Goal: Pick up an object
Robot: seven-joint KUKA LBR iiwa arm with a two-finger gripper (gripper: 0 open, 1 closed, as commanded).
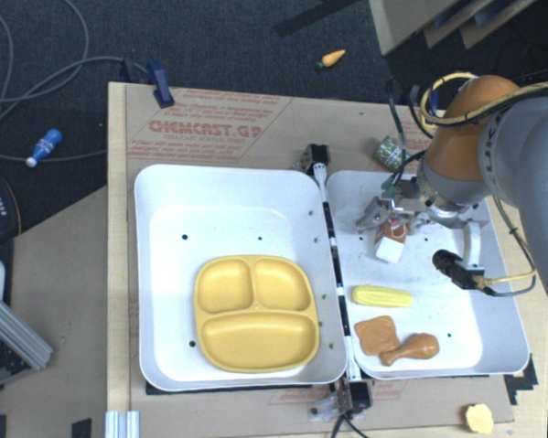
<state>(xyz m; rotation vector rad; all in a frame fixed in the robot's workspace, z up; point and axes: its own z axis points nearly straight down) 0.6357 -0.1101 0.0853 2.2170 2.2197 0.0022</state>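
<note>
Gripper (392, 224) over the right bin (496, 349)
Its fingers pinch a small carton (393, 242) near the bin's far edge; the arm hides the far right corner.

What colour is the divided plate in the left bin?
Yellow. The divided plate shows plainly in the camera view, lying in the left bin.

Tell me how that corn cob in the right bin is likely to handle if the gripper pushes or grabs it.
The corn cob looks long and rounded, lying on its side on the smooth floor of the right bin, so a sideways nudge would probably roll it. Its surface looks glossy, like moulded plastic, so it is likely stiff, light, and perhaps slippery between the fingers.
</note>
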